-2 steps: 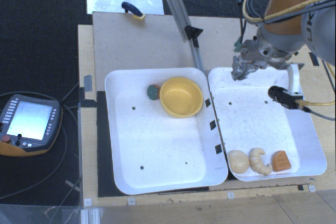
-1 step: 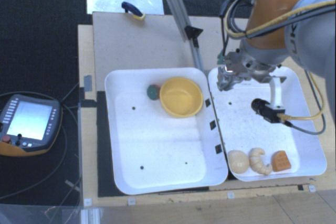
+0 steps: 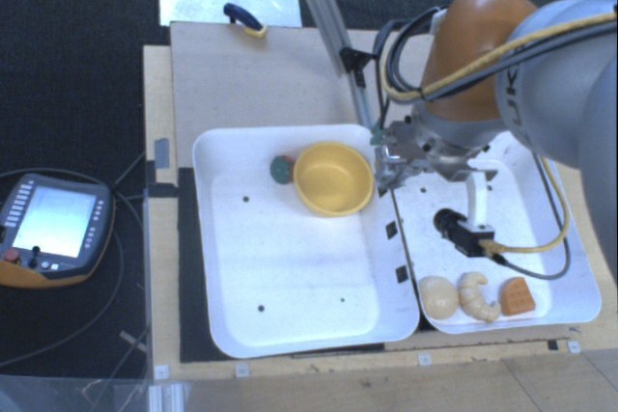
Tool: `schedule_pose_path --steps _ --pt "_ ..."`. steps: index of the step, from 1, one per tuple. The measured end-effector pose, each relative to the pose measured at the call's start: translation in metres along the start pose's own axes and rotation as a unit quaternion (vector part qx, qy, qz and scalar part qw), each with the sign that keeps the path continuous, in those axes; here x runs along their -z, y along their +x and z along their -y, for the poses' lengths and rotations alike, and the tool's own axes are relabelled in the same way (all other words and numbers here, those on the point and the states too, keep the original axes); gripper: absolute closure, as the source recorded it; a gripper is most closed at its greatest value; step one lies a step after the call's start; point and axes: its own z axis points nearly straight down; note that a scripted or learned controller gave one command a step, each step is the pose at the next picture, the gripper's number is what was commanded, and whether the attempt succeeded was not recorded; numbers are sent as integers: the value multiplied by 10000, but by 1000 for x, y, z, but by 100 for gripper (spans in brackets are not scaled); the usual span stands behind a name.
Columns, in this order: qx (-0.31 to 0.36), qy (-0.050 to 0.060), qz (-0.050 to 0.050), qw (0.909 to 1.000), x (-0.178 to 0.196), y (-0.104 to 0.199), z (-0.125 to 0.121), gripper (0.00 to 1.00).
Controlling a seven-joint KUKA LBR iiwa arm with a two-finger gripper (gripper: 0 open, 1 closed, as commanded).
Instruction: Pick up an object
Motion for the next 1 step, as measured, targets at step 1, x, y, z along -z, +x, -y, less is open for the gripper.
schedule_pose_path --steps 1 --pt "2 -3 0 10000 -10 50 19 100"
